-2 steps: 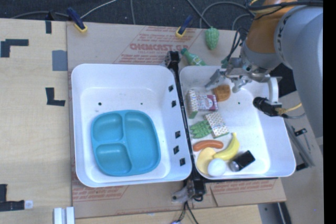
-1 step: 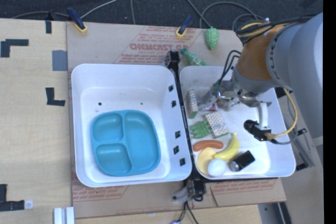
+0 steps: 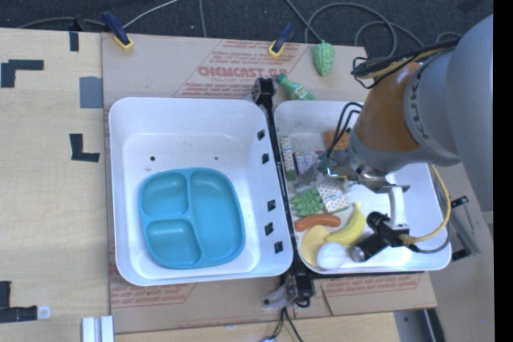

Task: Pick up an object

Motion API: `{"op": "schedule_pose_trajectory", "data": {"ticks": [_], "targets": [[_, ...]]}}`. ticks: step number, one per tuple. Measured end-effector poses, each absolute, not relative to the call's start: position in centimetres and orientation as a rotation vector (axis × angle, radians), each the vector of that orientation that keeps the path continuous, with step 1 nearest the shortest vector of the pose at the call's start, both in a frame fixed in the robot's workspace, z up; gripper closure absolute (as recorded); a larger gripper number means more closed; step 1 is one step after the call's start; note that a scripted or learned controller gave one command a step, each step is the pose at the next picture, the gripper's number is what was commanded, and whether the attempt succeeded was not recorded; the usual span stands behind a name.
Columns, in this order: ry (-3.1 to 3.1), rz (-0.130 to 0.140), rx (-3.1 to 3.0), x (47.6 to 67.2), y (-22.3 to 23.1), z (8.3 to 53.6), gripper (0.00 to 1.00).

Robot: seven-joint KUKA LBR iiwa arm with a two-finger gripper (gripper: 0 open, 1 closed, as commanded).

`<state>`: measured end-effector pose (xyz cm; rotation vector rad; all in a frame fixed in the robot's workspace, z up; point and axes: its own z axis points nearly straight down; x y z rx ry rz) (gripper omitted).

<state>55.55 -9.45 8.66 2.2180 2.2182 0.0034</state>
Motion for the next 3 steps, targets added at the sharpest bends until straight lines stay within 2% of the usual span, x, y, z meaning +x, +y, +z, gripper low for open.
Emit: {"op": "schedule_pose_trajectory", "data": {"ticks": [1, 2, 3], "targets": [[2.223, 0.000, 2.220, 63.2, -12.1, 8.6, 0.00], [2.214, 0.000, 2.217, 62.0, -9.9, 8.7, 0.00], [2.219, -0.001, 2.218, 62.0, -9.8, 9.5, 1.00]]}}
